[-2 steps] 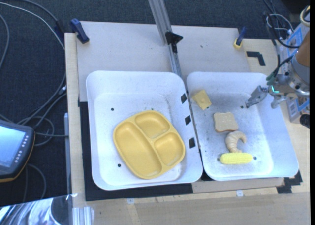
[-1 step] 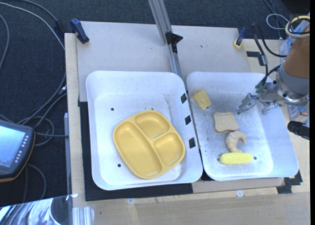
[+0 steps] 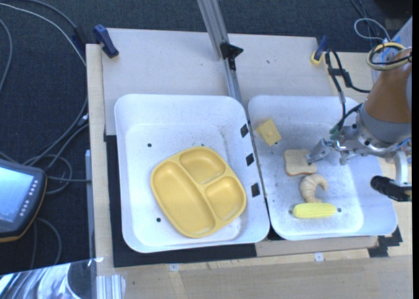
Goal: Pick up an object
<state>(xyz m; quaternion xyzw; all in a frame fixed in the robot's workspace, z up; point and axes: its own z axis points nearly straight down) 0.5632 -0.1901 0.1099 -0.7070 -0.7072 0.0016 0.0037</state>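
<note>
Toast slice [image 3: 300,161] is your nearest candidate: in the camera view it lies flat in the right bin [image 3: 281,105], just left of and slightly below the gripper [image 3: 321,150], which reaches in from the right. You cannot tell the gripper's spread here; nothing visibly sits between its tips. Just below the toast a croissant [image 3: 313,187] curls, with a corn cob [image 3: 315,211] lying left-to-right beneath it and a cheese wedge [image 3: 268,132] up-left. Room is tight around the toast. The left bin [image 3: 131,114] holds a yellow divided plate [image 3: 198,190], well apart.
</note>
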